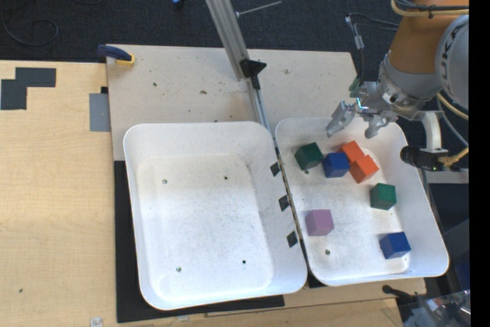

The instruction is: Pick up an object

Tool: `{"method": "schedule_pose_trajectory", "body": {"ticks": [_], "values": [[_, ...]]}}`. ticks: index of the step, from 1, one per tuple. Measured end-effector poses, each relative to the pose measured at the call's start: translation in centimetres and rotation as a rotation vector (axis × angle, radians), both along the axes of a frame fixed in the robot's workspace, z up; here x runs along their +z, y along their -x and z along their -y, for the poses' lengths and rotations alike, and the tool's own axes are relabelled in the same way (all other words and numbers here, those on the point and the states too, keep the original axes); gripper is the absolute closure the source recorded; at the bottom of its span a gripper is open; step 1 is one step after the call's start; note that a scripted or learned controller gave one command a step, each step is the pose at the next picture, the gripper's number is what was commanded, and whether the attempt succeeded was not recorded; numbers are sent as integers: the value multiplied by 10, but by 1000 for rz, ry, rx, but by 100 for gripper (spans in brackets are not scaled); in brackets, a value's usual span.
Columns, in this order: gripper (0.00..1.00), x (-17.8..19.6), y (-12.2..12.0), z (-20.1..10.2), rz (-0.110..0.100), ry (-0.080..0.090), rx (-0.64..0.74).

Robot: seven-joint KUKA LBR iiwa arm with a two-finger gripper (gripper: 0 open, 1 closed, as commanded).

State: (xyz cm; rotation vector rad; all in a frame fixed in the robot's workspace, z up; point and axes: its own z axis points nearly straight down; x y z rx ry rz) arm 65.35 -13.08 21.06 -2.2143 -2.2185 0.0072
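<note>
1. Dark floor with cables lies beyond the bench; two white bins sit side by side.
2. Blocks lie in the right bin (429,256).
3. Gripper (357,119) hovers over its far edge, jaws apart, holding nothing.
4. Orange block (360,161) touches blue block (335,165); crowding could spoil a grasp.

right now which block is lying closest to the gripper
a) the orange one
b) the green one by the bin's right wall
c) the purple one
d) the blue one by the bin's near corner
a: the orange block lies just below the open gripper at the far end of the right bin, nearer than any other block.
</note>
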Motion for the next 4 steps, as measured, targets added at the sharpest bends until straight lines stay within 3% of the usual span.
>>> {"method": "schedule_pose_trajectory", "body": {"ticks": [1,3,4], "values": [[0,3,-1,0,5,2,2],[0,-81,-3,-1,8,2,1],[0,-80,-7,1,25,6,0]]}}
